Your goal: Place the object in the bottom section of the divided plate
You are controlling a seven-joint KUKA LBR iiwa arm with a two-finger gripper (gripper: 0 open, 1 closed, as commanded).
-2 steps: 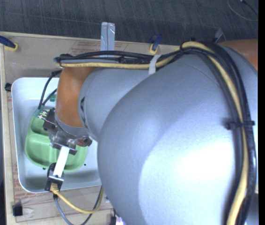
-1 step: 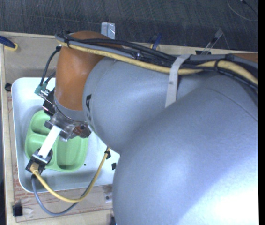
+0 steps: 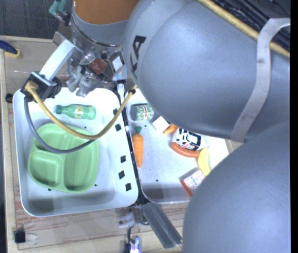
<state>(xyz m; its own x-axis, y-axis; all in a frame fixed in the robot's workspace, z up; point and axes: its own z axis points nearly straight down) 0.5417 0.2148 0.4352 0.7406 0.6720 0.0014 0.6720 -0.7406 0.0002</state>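
A light green divided plate [image 3: 62, 159] lies in the left bin [image 3: 25, 194], toward its lower left, with nothing in its sections. A small green bottle [image 3: 76, 111] lies on its side on the bin floor just above the plate. My gripper [image 3: 87, 77] hangs over the top edge of the left bin, a little above the bottle and slightly right of it. Nothing visible hangs below the gripper. A yellow cable [image 3: 59, 124] droops from the wrist across the bottle's end and the plate's upper rim.
The right bin [image 3: 157, 191] holds an orange carrot [image 3: 137, 147] beside the divider, a small can [image 3: 141, 112], a sausage [image 3: 183, 149], a banana [image 3: 204, 161], a red packet [image 3: 192, 181] and a black-and-white item [image 3: 188, 137]. The arm's bulk covers the upper right.
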